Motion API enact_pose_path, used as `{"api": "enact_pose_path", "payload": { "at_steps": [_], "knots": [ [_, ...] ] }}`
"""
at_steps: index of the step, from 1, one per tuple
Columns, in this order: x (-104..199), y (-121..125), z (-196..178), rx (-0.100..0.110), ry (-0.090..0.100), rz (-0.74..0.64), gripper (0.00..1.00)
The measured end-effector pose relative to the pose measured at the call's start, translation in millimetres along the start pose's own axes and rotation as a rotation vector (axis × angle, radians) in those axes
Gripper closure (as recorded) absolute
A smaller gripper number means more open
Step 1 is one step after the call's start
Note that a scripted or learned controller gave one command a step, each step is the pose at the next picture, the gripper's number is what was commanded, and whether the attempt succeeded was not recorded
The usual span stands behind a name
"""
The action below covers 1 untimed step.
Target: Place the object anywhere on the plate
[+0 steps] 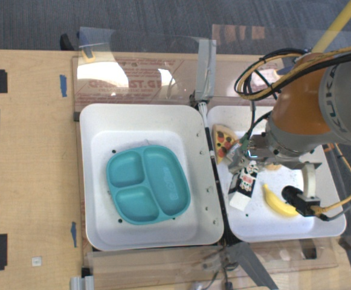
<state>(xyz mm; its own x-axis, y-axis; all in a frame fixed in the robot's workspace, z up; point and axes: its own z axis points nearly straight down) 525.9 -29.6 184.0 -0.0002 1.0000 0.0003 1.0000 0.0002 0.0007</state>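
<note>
Hovering gripper (243, 162) near right bin's (335, 222) left wall | fingers' state unclear | plate (148, 183) unobstructed

Overhead slanted view of wooden bench (24, 162) bearing two shallow white bins side by side. Left bin (93, 180) holds teal three-compartment plate (148, 183), nothing on it. Right bin (338, 225) holds pizza-slice toy (224, 141) near upper left corner, yellow banana (278, 203) toward lower right. Grey arm with orange band (302, 110) reaches over right bin. Gripper (244, 180) points down between pizza slice and banana, near bin's left wall; finger spacing unclear.
</note>
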Motion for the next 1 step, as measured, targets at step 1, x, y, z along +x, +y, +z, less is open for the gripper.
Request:
{"api": "enact_pose_path", "payload": {
  "at_steps": [1],
  "knots": [
    [94.6, -2.9, 0.4, 0.001, 0.002, -0.010, 1.00]
  ]
}}
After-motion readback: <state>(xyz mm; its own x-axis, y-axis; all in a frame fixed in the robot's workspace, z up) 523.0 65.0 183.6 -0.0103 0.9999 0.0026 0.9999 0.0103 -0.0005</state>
